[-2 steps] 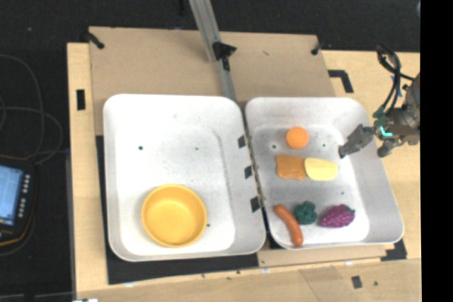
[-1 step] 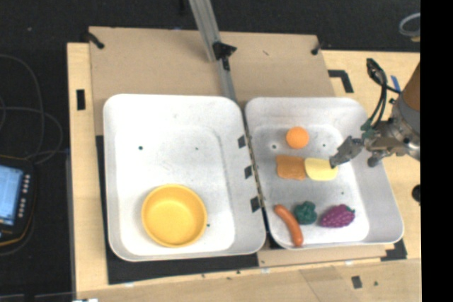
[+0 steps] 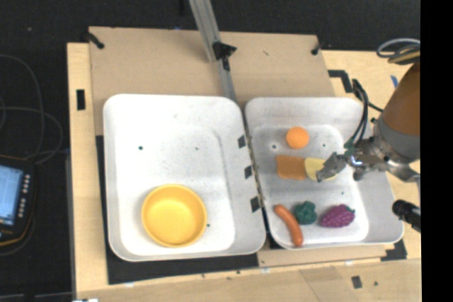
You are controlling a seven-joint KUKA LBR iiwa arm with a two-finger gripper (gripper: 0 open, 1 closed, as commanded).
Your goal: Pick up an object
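Note: your gripper (image 3: pixel 330 167), right of centre, pinches the yellow piece (image 3: pixel 313 167) beside the orange block (image 3: pixel 291 167), for lifting.

The arm (image 3: pixel 405 117) shows a broad, rounded orange-brown band, and below it a grey, cylindrical wrist section. A thin dark cable (image 3: pixel 362 113) loops along the arm's side down to the wrist, and a metal-grey block with darker fittings sits where the wrist meets the tool (image 3: pixel 331 167). The tool is small and pale grey with dark joints, narrowing toward its tip; finer details such as screws or markings are too blurred to tell.
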